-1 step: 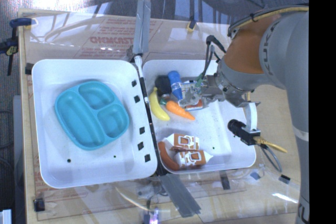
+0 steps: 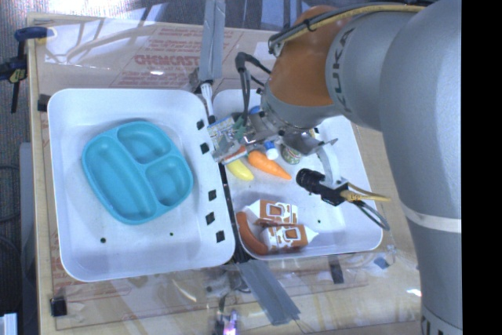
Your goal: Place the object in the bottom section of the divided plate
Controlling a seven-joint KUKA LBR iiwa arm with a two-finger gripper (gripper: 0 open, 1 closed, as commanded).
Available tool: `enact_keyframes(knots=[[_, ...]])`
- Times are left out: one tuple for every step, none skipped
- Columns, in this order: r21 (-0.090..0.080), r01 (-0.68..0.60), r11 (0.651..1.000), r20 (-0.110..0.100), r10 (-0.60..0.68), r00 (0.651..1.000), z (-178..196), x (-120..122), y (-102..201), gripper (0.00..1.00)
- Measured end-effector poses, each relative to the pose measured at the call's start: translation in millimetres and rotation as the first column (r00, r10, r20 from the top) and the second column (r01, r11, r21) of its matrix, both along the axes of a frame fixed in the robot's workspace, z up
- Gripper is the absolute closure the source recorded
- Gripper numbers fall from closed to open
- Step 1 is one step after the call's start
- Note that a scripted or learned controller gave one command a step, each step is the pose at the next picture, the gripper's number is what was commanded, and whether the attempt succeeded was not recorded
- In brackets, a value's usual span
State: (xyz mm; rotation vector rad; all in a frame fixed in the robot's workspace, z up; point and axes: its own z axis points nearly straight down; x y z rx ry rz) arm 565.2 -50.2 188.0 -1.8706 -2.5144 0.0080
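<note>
Claw (image 2: pixel 271 147) state cannot be determined, poised over carrot (image 2: pixel 267 164); recommend square descent, firm grasp, then carrying to divided plate (image 2: pixel 138 170).

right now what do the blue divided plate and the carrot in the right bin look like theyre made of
The divided plate looks like moulded plastic or silicone: one even turquoise colour, rounded rims, a soft matte sheen. The carrot seems a toy, probably smooth plastic: uniform orange with a slight gloss, no natural texture. Both bins, such as the left bin, look like glossy white plastic, though the view leaves that open.
</note>
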Motion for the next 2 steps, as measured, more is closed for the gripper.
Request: enact_keyframes(knots=[[-0.001, -0.048, 0.999, 0.003, 0.048, 0.999, 60.9, 4.6, 87.4, 1.00], [-0.001, -0.173, 0.985, -0.001, 0.173, 0.985, -1.5, -1.9, 156.9, 1.00]])
